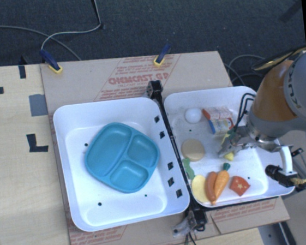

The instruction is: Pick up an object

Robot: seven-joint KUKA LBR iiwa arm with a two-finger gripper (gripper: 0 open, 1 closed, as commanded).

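right bin (248, 93): carrot (219, 182), red piece (238, 185), white ball (194, 115), tan disc (193, 149). left bin (69, 156): blue divided plate (122, 156). gripper (228, 150) low in right bin; grip state cannot be told.

Two white bins sit side by side on a bench. The left bin (69, 156) holds a blue divided plate (122, 156). The right bin (256, 188) holds a carrot (220, 182), a red piece (238, 185), a tan disc (193, 150) and a white ball (194, 115). The gripper (230, 148) hangs low among them.
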